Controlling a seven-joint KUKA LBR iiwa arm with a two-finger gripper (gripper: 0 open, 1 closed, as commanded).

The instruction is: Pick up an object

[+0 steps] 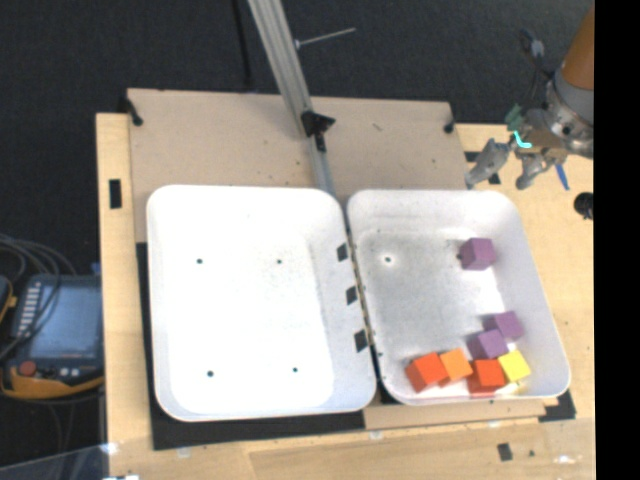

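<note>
My gripper (508, 171) hangs open above the back right corner of the right bin (430, 218), with nothing between its fingers. A purple block (477, 253) lies alone in the right bin, below and a little left of the gripper. Clustered at the bin's front right corner are two more purple blocks (497, 334), a yellow block (515, 365) and several orange blocks (452, 370).
The left bin (245, 298) sits beside the right one, with a row of dark clips between them. A slanted metal rail (285, 68) runs from the top down to the bins' junction. A pendant with cables (55, 328) lies off the bench at left.
</note>
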